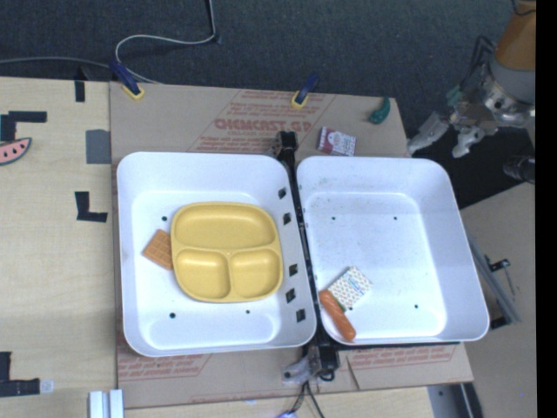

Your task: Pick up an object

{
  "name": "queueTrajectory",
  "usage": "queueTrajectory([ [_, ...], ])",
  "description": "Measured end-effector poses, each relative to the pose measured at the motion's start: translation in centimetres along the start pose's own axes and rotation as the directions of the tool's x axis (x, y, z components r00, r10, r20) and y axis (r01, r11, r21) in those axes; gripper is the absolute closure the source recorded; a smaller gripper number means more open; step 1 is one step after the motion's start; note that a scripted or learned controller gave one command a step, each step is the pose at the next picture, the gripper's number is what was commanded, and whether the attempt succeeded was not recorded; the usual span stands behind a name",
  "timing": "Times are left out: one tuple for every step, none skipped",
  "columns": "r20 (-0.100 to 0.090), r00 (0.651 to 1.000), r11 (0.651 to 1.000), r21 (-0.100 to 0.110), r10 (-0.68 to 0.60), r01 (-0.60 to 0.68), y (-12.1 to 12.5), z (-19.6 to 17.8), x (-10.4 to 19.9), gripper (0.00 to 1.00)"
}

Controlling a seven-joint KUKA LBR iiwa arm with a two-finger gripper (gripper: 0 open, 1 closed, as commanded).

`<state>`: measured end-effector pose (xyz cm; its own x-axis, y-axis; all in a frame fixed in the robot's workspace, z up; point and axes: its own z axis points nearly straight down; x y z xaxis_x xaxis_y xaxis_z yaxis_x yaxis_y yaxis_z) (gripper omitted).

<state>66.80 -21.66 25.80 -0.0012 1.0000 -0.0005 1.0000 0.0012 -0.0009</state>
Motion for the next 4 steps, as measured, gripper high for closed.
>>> queueTrajectory([
  [-0.005, 1.0, 1.0, 0.007, -0.001, 0.001, -0.1, 16.5, -0.1, 0.0],
  [0.001, 1.0, 1.0, 0.002, -0.003, 0.003, 0.1, 15.4, -0.1, 1.0],
  [0.001, 1.0, 1.0, 0.003, -0.003, 0.003, 0.0, 15.5, -0.1, 0.0],
  [0.003, 1.0, 1.0, 0.003, -0.004, 0.004, 0.1, 14.4, -0.1, 1.0],
])
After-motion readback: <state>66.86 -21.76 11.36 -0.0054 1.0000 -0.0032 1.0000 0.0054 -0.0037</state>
